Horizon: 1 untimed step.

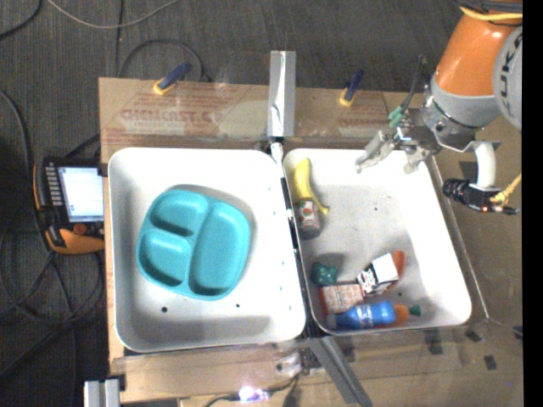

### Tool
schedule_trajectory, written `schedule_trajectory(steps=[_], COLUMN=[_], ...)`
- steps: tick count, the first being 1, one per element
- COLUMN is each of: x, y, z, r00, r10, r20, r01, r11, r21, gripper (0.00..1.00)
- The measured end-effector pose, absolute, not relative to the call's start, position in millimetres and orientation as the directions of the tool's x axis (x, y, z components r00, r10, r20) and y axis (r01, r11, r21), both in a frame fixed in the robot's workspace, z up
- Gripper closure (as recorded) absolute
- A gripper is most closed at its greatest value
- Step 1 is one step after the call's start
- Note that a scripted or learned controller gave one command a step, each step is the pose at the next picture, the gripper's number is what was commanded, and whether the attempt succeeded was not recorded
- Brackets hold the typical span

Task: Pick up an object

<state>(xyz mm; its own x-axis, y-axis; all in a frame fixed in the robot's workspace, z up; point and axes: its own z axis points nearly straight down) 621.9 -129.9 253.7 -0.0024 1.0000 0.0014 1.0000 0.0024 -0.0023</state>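
1. The right bin (441, 227) is my landmark; its middle floor lies bare, with room to descend.
2. The bottle (369, 315) lies against its near wall: light, stiff, slippery; I'd grip across its middle.
3. The banana (302, 185) hugs its left wall, soft.
4. My claw (392, 153) hangs spread wide, holding nothing, over its far edge.

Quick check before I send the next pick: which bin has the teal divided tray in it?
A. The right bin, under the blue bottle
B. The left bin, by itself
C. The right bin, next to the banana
B: the teal divided tray lies alone in the left bin, while the banana and blue bottle are in the right bin.
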Motion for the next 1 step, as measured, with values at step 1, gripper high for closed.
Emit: schedule_trajectory(steps=[1], x=[527.5], y=[-217.9], z=[242.4], r00=[-0.073], r10=[0.997], r20=[-0.002], r01=[0.997], r11=[0.073], r21=[-0.002], gripper=[0.00])
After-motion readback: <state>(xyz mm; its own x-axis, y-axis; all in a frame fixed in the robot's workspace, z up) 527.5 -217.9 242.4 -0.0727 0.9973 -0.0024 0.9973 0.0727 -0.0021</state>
